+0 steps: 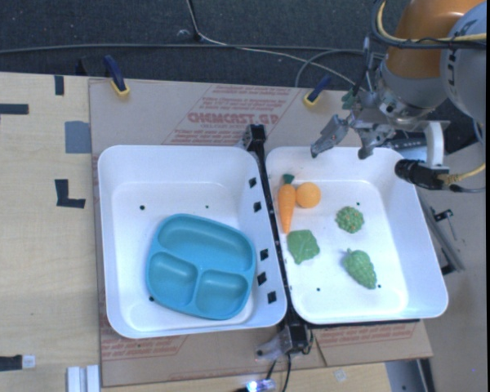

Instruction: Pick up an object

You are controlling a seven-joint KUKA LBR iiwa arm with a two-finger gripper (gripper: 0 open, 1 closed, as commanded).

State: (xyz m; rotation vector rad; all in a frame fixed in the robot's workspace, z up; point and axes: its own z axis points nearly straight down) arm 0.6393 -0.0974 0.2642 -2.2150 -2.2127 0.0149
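The right bin (408, 243) holds an orange carrot (286, 206), an orange ball (308, 195) and three green vegetable pieces: one (302, 246) near the carrot, one (349, 219) in the middle, one (360, 268) toward the front. My gripper (344, 143) hangs above the bin's far rim, well above the objects, open with nothing between its two dark fingers (323, 144).
The left bin (122, 186) holds a blue divided tray (200, 265). A black divider with clips (265, 219) runs between the bins. Cardboard lies under both bins, with clamps (117, 78) at the back. Cables trail behind the bench.
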